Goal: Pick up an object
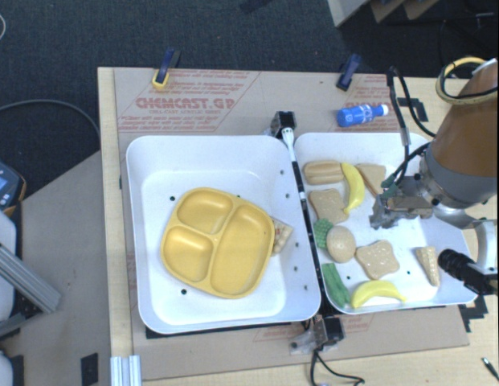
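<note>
Yellow plastic divided plate (215, 240) sits in left white bin (145, 175). Toy foods incl. a curved yellow banana (354, 185) lie in right white bin (442, 147); gripper (391, 210) hovers just beside it, finger state can't be told.

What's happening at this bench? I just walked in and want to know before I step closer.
A KUKA arm reaches in over the right bin, which is scattered with toy food: bananas, bread pieces, a green pea pod. Its pincer hangs low near the bin's middle, with nothing visibly held. The left bin holds a yellow divided plate. A blue bottle lies on the bench behind.
</note>
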